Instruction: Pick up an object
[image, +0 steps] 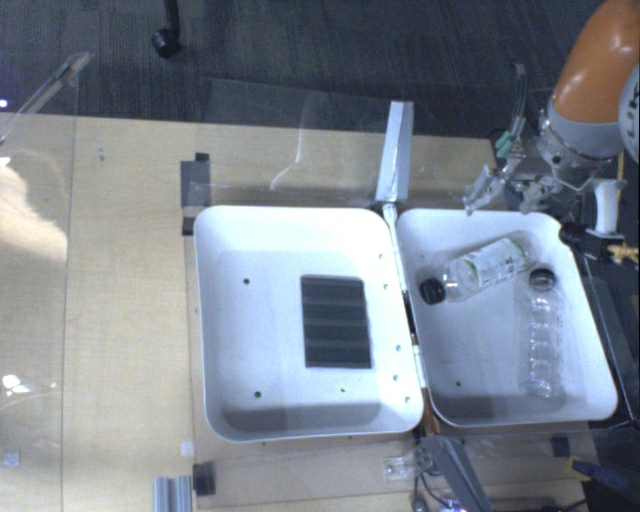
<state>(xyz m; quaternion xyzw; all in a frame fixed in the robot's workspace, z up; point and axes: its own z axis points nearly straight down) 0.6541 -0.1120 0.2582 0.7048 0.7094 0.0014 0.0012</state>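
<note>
Above the right bin's far rim, the hand hangs with fingers spread, grasping nothing; two clear bottles lie below.

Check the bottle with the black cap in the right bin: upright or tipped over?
Tipped over. The capped bottle lies on its side on the right bin floor, cap pointing toward the divider between bins, body angled up toward the far corner.

The grey arm with the orange band is running off the picture's top right corner. The small metal two-finger gripper, hovering by the right white bin's far edge, is looking too blurred to judge.
</note>
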